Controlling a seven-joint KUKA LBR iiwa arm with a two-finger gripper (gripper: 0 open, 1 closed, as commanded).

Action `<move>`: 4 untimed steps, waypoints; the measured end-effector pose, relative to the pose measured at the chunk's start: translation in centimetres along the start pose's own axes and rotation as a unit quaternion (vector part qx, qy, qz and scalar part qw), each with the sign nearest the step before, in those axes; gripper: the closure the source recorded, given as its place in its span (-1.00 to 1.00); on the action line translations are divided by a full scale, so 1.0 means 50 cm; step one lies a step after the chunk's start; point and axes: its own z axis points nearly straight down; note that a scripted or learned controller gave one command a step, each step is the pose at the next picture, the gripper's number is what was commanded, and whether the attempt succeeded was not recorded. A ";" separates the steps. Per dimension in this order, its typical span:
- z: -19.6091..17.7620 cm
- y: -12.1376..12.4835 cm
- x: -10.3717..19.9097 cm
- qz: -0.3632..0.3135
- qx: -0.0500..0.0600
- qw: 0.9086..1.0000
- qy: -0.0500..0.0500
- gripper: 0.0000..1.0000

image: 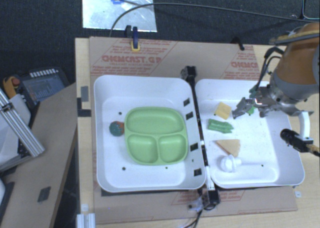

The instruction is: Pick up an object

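Small pale-yellow block (223,110) lies tilted just beside the tool (242,109).

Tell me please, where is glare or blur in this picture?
In the camera view, the metal sheet at the top glares brightly; the white bins look evenly lit with soft shadows; the hand appears slightly blurred, while the green tray stays sharp.

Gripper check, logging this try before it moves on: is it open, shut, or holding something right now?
Gripper: cannot be told; it hangs over the right bin beside the yellow block, nothing visibly held.
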 end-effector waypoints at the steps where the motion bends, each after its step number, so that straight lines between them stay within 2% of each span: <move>1: 0.089 0.004 -0.013 0.000 0.000 1.000 0.000 -1.00; 2: 0.209 0.012 -0.014 0.000 -0.001 1.000 0.001 -1.00; 3: 0.178 0.018 -0.014 0.000 -0.006 1.000 0.000 1.00; 4: 0.065 0.037 -0.026 -0.001 -0.004 1.000 -0.001 1.00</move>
